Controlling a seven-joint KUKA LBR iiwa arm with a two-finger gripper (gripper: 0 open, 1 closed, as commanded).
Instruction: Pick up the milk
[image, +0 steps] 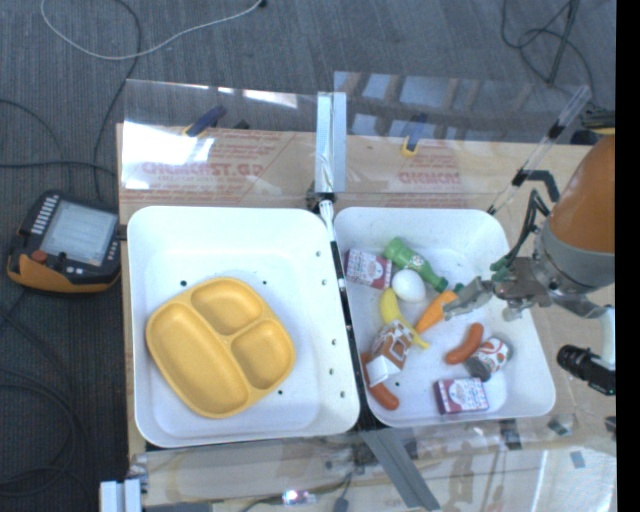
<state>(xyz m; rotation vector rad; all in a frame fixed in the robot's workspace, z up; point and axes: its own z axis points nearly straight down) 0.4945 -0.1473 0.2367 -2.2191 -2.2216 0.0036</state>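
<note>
The end effector (478, 297) hangs over the right bin (520, 395), near its right wall, with its tip reaching leftward toward the carrot (432, 311); whether it is apart or together cannot be told, since it is small and blurred against the white bin. Nothing shows gripped in it.

Which item is the milk is a judgement. The likeliest is the small brown-and-white carton (388, 354) lying tilted near the bin's left wall, below and to the left of the end effector, with its long axis running diagonally from upper right to lower left. Two flatter red-and-white cartons also lie there, one at the upper left (366, 267) and one at the lower right (461, 395). The carton's label is too small to read. A sausage (465, 343), an egg (408, 286) and a banana (389, 304) crowd the space between.
</note>
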